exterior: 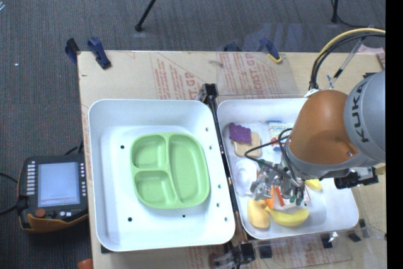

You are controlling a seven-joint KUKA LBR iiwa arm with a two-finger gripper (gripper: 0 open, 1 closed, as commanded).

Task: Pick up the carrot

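— While the grey arm reaches into the right bin (pixel 343 214), where is the gripper (pixel 277 189)?
— At the bin's six o'clock, above a banana (pixel 289 217).
— And the carrot (pixel 271 200)?
— An orange sliver right under the gripper. Whether it is gripped, I cannot tell.

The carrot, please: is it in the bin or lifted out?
In the right bin: the carrot shows orange under the tool, beside the banana.

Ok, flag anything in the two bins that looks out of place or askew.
Nothing looks spilled or damaged. The green tray lies flat in the left bin; the toy food sits crowded in the right bin beneath the gripper.
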